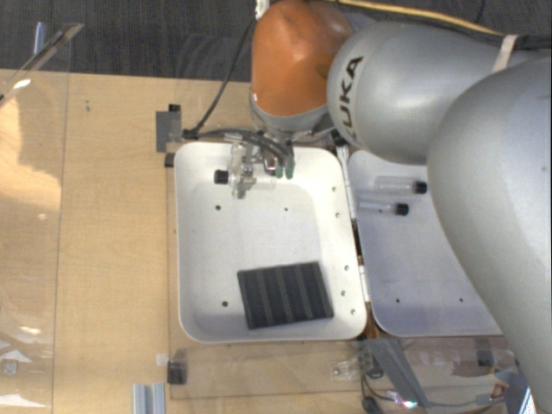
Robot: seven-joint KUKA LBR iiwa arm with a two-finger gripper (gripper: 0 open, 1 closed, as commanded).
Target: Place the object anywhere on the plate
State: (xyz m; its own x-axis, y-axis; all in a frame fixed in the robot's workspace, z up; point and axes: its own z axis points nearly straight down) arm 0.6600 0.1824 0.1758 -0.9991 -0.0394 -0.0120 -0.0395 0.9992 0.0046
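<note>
Gripper (246,172) over left bin (198,317) far end; grip state unclear; dark ridged plate(?) (285,295) near end.

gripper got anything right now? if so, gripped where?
Cannot be told. The gripper sits over the far end of the left bin, too small and cluttered to show any object between its fingers. The dark ribbed plate lies apart, at the bin's near end.

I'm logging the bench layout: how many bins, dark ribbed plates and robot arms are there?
White bins: 2, left and right
Dark ribbed plate: 1, in the left bin
Robot arm: 1, its pincer over the left bin's far end
Total: 4
</note>
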